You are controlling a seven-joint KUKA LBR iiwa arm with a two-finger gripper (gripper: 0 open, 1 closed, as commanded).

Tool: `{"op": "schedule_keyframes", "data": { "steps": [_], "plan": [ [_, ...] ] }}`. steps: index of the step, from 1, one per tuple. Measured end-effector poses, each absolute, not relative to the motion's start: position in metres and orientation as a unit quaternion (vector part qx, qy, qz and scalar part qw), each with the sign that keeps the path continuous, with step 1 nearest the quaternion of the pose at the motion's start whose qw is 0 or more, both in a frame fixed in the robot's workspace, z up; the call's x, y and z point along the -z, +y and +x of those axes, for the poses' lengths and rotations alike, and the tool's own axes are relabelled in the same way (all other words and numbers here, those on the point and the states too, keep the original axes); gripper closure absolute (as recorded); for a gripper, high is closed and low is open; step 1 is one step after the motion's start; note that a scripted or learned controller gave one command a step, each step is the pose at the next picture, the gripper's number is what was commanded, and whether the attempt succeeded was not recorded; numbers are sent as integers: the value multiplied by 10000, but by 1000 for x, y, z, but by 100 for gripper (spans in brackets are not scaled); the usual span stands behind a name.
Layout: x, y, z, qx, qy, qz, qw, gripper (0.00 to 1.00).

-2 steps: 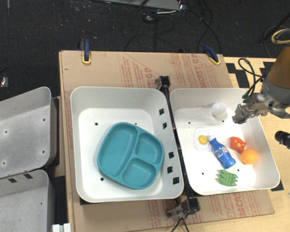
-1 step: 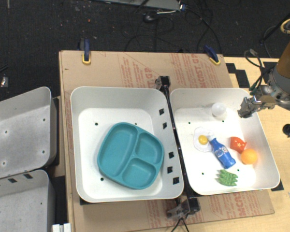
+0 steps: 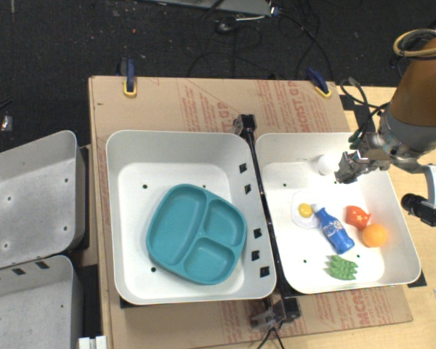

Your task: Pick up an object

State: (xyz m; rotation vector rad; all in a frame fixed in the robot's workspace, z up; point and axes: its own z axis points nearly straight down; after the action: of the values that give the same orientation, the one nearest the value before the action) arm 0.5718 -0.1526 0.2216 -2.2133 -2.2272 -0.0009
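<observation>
Right bin [image 3: 403, 217], taken as landmark, holds near its middle a fried-egg toy [image 3: 304, 212], a blue bottle [image 3: 334, 230] just beside it, a red piece [image 3: 357, 216] and an orange ball [image 3: 375, 235] toward the arm's side, a green leafy piece [image 3: 341, 268] by the near wall, and a small white object [image 3: 325, 164] at the far wall. Gripper [image 3: 346, 173] hangs over the bin's far part, just beside the white object, with nothing seen between its fingers; whether they are spread or pressed together cannot be told. Left of this bin, the left bin [image 3: 123, 195] carries a teal divided tray [image 3: 196, 233].
</observation>
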Motion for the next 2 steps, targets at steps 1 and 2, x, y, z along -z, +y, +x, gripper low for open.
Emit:
{"op": "schedule_keyframes", "data": {
  "steps": [1, 2],
  "plan": [
    [-213, -96, 557, -1, -7097, -7045, 17, 100],
    [-219, -51, 539, -2, -7095, -7047, 15, 100]
  ]
}}
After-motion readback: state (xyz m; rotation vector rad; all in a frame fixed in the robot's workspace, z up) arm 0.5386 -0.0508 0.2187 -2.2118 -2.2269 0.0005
